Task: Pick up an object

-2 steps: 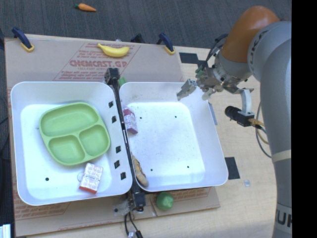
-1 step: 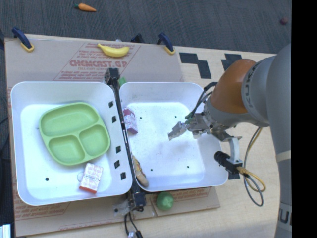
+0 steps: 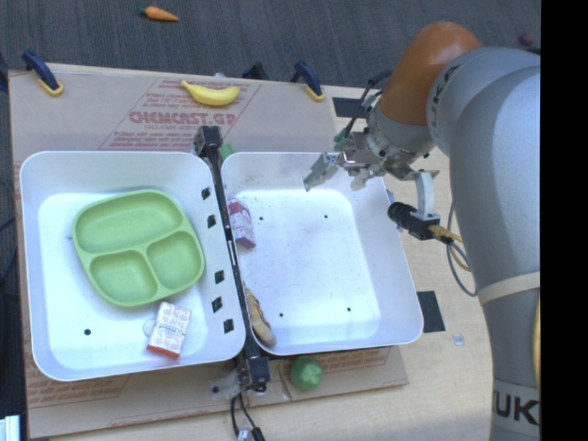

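My gripper (image 3: 335, 173) hangs over the far edge of the right bin (image 3: 390, 274), its two fingers spread apart with nothing between them. A red and white packet (image 3: 241, 223) lies against the right bin's left wall, well to the left of the gripper. Down in that bin's near left corner rests a tan, lumpy item (image 3: 258, 321). The left bin (image 3: 37, 274) holds a green divided plate (image 3: 138, 246) and a small red and white carton (image 3: 169, 329).
A yellow banana (image 3: 211, 91) lies on the cardboard behind the bins. A green ball (image 3: 306, 372) sits in front of the right bin. Blue clamps (image 3: 308, 78) grip the board's far edge. An orange carrot (image 3: 161, 13) lies on the floor.
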`<control>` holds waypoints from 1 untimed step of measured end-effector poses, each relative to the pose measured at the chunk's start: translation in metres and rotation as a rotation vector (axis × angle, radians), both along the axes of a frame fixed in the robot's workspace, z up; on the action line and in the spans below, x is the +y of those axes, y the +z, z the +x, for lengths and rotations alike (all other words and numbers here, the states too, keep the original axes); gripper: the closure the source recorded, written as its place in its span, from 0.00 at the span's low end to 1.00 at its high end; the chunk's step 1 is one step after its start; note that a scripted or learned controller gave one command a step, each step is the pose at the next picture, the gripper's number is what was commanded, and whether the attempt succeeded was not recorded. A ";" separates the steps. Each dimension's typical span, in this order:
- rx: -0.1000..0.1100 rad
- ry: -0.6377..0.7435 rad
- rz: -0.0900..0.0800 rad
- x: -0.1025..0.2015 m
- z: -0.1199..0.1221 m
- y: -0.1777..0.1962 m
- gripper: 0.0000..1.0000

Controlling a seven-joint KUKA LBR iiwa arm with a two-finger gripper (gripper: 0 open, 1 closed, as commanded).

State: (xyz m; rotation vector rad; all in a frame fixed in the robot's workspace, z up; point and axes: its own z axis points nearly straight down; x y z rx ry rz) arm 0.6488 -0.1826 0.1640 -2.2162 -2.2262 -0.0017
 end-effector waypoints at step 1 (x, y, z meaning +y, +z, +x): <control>0.004 0.000 -0.001 0.011 -0.058 -0.004 0.00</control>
